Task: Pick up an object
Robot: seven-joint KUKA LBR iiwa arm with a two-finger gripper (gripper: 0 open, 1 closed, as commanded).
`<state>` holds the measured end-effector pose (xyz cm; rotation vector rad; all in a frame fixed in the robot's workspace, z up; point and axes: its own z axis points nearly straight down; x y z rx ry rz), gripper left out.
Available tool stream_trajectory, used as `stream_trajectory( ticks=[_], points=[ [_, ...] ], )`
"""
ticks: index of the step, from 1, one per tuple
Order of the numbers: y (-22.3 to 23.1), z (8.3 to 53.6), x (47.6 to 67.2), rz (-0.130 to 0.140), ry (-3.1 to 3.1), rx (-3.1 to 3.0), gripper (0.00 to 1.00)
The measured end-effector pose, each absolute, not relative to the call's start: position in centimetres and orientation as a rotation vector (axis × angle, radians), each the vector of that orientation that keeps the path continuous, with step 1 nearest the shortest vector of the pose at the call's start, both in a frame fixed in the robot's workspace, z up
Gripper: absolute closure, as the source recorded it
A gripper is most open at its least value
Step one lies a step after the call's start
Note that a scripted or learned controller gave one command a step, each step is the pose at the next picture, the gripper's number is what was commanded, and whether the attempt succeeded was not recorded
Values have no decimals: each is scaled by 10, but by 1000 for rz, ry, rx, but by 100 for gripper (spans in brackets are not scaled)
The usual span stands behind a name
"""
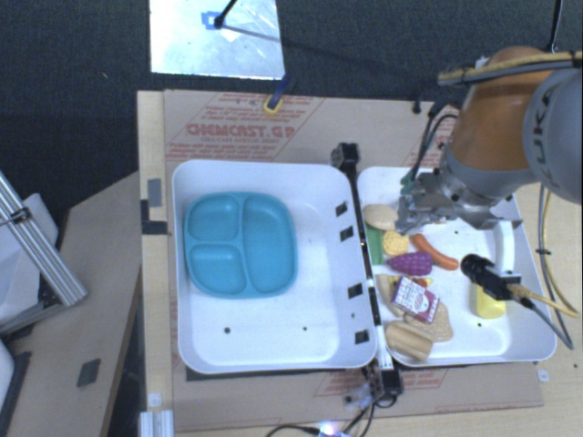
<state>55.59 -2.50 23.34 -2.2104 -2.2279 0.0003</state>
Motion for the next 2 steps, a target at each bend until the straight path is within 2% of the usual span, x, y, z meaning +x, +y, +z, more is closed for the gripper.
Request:
stream_trajectory(
  ticks=[1,2],
  points=[
    [24,239,540,-3,-2231,-2209,100],
    [65,216,528,0,-2228,-2211,100]
  ],
)
